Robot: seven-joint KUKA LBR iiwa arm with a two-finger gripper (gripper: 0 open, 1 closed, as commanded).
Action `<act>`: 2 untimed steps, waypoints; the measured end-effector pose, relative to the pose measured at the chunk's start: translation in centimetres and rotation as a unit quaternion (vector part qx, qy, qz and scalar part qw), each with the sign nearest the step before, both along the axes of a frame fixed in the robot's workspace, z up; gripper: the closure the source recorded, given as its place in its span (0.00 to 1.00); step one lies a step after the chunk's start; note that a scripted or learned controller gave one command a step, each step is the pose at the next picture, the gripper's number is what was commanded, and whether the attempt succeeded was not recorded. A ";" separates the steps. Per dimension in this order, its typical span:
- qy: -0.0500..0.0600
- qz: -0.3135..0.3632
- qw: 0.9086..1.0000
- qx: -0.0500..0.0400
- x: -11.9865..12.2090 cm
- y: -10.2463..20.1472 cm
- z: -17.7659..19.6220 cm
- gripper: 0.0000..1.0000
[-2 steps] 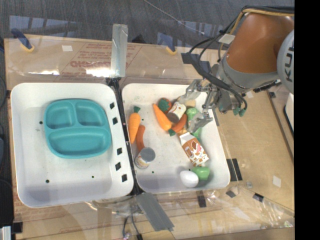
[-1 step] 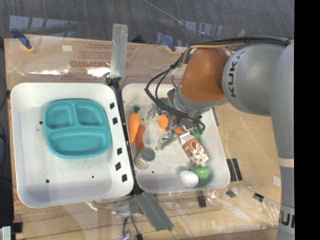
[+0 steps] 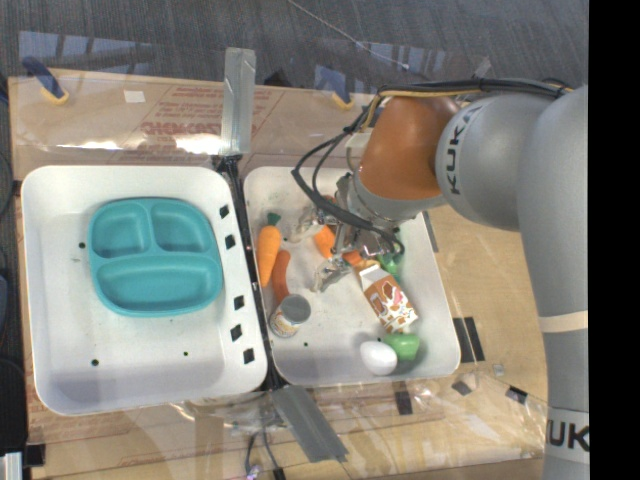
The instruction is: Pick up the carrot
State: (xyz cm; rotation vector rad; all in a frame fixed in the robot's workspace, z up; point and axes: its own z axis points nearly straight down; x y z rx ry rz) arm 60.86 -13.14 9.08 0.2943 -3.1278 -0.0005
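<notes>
Two white bins [image 3: 60, 298]. Left: one teal three-compartment tray [image 3: 155, 255]. Right: one tapered carrot [image 3: 268, 251] at left wall, a sausage [image 3: 281, 271], tin [image 3: 293, 311], carton [image 3: 388, 301], egg [image 3: 378, 356]. Gripper [image 3: 345, 253] above clutter; grip unreadable, possibly near another orange piece.

Dark grey ribbed carpet [image 3: 150, 8] across twelve o'clock. Below it, a brown cardboard-covered bench [image 3: 120, 108] under glossy clear plastic, glare near eleven o'clock. Blue tape [image 3: 45, 80] at ten o'clock, more [image 3: 330, 76] near twelve. Grey tape [image 3: 238, 98] upright at twelve, another strip [image 3: 305, 423] at six. Black tape [image 3: 468, 338] at four o'clock. Even, soft light overall.
</notes>
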 end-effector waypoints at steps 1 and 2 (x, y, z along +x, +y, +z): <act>-0.002 0.004 1.000 0.000 0.2 0.3 1.1 1.00; -0.002 0.139 0.990 -0.001 -3.2 -0.8 10.3 1.00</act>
